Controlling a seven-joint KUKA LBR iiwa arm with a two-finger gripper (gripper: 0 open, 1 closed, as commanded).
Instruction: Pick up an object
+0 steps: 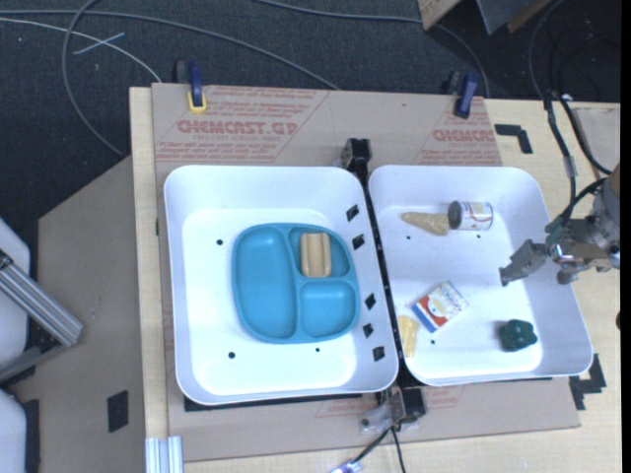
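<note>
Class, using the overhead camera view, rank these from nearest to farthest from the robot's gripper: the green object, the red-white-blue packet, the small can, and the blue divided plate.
Measured from the gripper, at the right bin's right edge:
1. Green object, just below it near the bin's lower right corner.
2. Small can, up and to the left; too close to the packet to rank.
3. Red-white-blue packet, lower middle of the right bin.
4. Blue divided plate, in the left bin.

I see even, bright overhead light; both white bins [187, 264] glare nearly to washout, with soft shadows under their rims. The dark floor [59, 87] stays dim. Focus is slightly soft, and the gripper [537, 259] looks blurred.
</note>
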